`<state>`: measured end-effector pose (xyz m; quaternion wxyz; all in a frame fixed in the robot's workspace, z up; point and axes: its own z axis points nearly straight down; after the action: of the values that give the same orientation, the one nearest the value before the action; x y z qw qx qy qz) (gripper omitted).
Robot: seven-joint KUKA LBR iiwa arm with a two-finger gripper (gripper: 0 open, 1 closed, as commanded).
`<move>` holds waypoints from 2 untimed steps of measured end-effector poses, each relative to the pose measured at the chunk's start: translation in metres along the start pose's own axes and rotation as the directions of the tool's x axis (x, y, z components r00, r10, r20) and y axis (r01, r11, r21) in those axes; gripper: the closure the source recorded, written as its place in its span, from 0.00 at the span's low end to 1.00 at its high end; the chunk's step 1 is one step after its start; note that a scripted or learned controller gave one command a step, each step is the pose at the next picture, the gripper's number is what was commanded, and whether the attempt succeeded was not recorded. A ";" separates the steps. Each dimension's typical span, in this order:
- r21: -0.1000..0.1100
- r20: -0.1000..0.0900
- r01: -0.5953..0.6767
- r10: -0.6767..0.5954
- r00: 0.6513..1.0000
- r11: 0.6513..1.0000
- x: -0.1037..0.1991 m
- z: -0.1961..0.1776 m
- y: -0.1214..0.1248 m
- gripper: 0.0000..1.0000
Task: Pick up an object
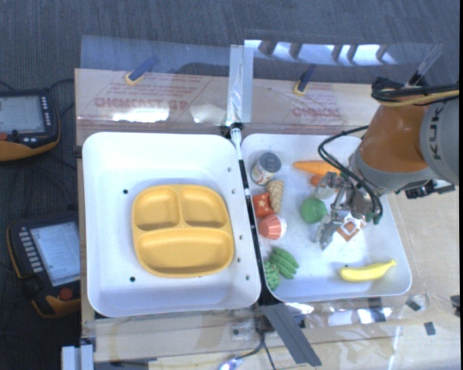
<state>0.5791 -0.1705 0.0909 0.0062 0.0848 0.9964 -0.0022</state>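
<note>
Gripper point(336, 226) low in right bin point(386, 284) — beside green ball point(312, 210), above banana point(366, 270); fingers' state unclear, cannot tell.

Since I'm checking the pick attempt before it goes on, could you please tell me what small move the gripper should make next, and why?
Probably a short straight descent. The gripper hangs in the right white bin, over a small red-and-white item, with the round green toy beside it and the yellow banana nearer the front wall. Nothing is seen between its fingers, so lowering onto the item beneath seems the shortest route.
</note>
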 end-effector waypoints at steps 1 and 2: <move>0.000 0.002 -0.022 0.022 1.000 1.000 0.083 -0.002 -0.038 0.00; 0.003 0.008 -0.021 0.021 1.000 1.000 0.081 -0.012 -0.037 1.00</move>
<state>0.4931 -0.1936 0.1021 0.0100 0.0955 0.9954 -0.0038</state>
